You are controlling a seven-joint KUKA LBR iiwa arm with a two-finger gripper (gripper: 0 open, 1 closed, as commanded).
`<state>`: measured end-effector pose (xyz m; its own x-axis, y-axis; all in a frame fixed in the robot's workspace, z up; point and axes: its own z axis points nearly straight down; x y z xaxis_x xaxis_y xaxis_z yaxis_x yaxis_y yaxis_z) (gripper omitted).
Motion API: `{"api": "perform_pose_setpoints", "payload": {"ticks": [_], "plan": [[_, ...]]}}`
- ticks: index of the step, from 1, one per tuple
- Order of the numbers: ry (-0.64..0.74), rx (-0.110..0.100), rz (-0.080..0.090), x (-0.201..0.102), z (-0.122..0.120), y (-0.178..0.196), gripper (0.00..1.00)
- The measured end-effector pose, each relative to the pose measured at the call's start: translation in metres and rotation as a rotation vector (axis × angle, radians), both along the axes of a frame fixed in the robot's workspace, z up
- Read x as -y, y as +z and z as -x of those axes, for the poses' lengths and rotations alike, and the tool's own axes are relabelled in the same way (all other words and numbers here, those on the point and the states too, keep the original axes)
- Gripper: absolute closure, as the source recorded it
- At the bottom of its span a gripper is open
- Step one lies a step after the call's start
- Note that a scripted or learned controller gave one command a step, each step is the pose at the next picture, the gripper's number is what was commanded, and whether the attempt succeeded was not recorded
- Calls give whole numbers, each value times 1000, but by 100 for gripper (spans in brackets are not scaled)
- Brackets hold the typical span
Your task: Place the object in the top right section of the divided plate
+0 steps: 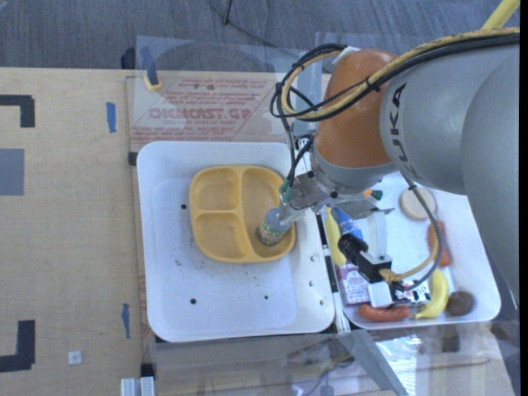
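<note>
Camera view first, going from the left: bare wooden bench (66,246) with some blue tape bits, nothing that matters for the job. Then the left bin (165,304), shallow and white, with the yellow divided plate (216,221) sitting in its upper middle. The plate has three sections, two smaller ones on its left side and one long one down its right side, so I'm not totally sure which one counts as "top right" from this slant.

The gripper (272,228) is down over the lower right part of the plate, reaching in at an angle from the arm (363,130) on the right. Right at its tip there's a small greenish-grey round object (269,233), and it looks like it's inside the plate's right-hand section, towards the bottom end. Makes sense it's low and close like that if it's setting the thing down. Whether the tips are pinching it or already let go, I can't tell; too small and blurry.

Further right is the right bin (478,254), full of other stuff: a banana (437,297), a sausage-looking thing (381,312), a round cookie-ish item (415,205). My guess is that's the supply pile.
</note>
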<state>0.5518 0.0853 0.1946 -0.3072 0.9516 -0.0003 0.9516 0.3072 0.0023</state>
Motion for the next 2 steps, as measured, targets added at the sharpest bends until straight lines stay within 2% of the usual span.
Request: {"api": "perform_pose_setpoints", "payload": {"ticks": [1,2], "plan": [[185,1,1,-28,-33,-11,100],[-27,-1,1,-90,-64,-5,100]]}}
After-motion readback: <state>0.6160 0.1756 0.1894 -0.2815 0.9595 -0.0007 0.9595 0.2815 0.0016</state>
